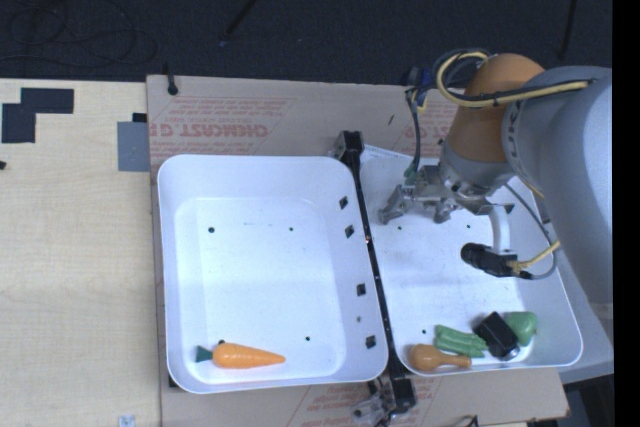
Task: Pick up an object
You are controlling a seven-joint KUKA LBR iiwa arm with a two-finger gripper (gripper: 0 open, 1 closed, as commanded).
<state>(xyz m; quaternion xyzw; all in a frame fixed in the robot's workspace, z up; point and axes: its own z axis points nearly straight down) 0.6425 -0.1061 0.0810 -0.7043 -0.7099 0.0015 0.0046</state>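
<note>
An orange carrot with a green top lies in the left bin, near its front edge. Along the front of the right bin are an orange gourd-shaped toy, a green pea pod, a black block and a light green piece. My gripper hangs over the back of the right bin, close to the divider. It is open, with nothing between its fingers. It is well away from all the objects.
The grey arm with its orange band covers the right bin's back right part. A black cable plug hangs below the wrist. A black rail divides the bins. Cardboard lies under both.
</note>
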